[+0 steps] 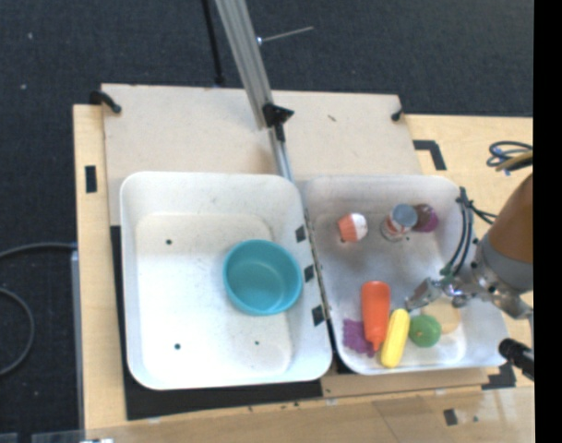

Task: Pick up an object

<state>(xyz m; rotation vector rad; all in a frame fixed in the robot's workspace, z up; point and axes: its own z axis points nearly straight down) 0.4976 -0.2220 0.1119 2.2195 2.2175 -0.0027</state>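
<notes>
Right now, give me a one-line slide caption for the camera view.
Arm's gripper low in the right bin near a green ball; blue bowl in left bin.

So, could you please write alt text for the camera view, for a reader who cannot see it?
A grey robot arm's gripper hangs over the right white bin, beside a green ball, a yellow banana-shaped toy and an orange cylinder. The left white bin holds a teal bowl.
</notes>
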